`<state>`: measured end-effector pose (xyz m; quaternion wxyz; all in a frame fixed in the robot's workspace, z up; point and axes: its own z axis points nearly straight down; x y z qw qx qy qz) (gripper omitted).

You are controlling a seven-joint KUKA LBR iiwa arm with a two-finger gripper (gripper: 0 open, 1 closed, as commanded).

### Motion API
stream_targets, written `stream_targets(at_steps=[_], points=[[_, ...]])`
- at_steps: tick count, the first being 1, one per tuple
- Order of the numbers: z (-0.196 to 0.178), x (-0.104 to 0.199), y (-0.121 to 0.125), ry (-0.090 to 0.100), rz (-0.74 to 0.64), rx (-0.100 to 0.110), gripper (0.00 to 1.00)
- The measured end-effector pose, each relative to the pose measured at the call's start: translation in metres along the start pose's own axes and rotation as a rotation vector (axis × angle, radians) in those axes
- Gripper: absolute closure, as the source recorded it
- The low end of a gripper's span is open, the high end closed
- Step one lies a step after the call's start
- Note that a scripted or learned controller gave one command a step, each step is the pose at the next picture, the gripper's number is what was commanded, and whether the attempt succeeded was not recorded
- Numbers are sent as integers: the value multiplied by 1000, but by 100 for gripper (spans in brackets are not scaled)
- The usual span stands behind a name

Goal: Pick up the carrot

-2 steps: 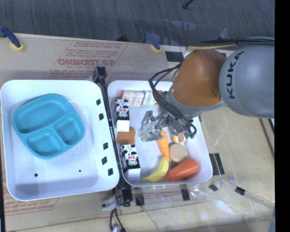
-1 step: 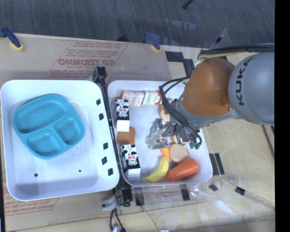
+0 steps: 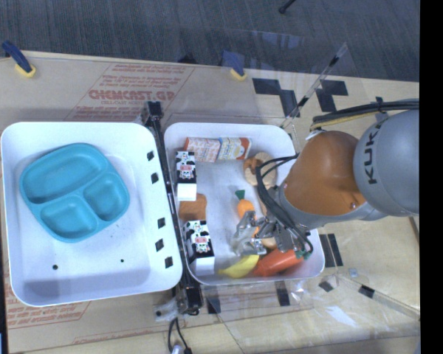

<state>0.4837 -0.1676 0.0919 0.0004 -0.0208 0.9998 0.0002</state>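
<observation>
The carrot (image 3: 245,206) is a small orange piece with a green top, lying in the middle of the right bin (image 3: 229,133). My gripper (image 3: 251,234) hangs low in that bin just in front of the carrot, its metal tip close to the carrot's near end. The grey arm with its orange band (image 3: 321,179) reaches in from the right and hides the bin's right part. I see nothing clearly held.
Around the gripper lie a banana (image 3: 238,267) and a red-orange piece (image 3: 280,260) at the front wall. Two cow-print cartons (image 3: 185,166) (image 3: 199,240), a white block (image 3: 186,192) and an orange box (image 3: 218,148) sit nearby. The left bin (image 3: 81,271) bears a blue divided plate (image 3: 72,190).
</observation>
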Motion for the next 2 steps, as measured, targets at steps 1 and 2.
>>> stream_targets(at_steps=[1,2], points=[[-1,-36,0,-1,177,0,100],[-72,-70,72,-9,179,-2,100]])
